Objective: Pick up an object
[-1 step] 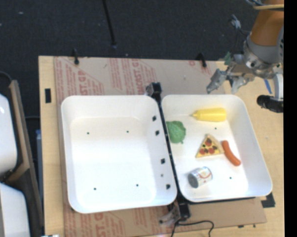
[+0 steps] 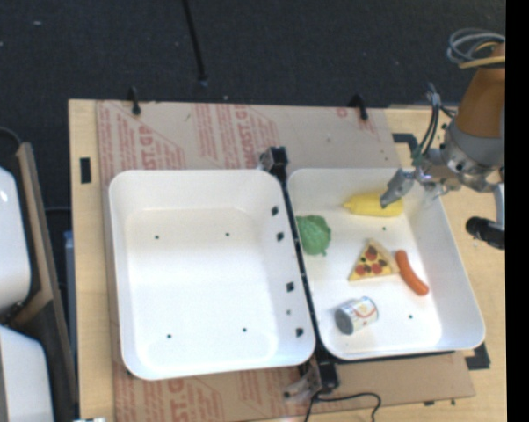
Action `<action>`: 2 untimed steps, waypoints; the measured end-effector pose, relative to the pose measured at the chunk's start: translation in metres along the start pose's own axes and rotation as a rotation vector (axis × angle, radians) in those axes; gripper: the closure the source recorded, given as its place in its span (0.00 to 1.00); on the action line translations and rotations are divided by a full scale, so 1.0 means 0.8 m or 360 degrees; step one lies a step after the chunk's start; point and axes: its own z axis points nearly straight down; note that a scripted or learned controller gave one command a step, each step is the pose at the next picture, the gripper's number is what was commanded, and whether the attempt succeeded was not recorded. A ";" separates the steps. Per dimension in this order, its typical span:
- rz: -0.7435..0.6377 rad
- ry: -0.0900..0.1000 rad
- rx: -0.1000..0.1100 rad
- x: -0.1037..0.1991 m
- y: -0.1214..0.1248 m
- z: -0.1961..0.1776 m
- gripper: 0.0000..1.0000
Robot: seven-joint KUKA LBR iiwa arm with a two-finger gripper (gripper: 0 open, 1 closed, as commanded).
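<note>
Here, end effector [image 2: 394,193] touching yellow banana [image 2: 368,205]

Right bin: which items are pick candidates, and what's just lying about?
Job: yellow banana-like toy under the gripper; green leafy toy; pizza slice; orange sausage; small can.
Lying about: left bin; cardboard sheet; black cable.

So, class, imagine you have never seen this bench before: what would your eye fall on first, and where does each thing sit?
Colour against white draws the eye first: the right bin holds a yellow banana at the back, a green leafy piece by the divider, a pizza slice, an orange sausage and a small can at the front. The arm's hand hangs right at the banana's end.
</note>
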 end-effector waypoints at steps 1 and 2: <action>-0.0006 -0.0003 -0.0014 0.052 0.043 0.054 0.00; -0.0005 -0.0001 -0.0007 0.043 -0.012 0.094 0.00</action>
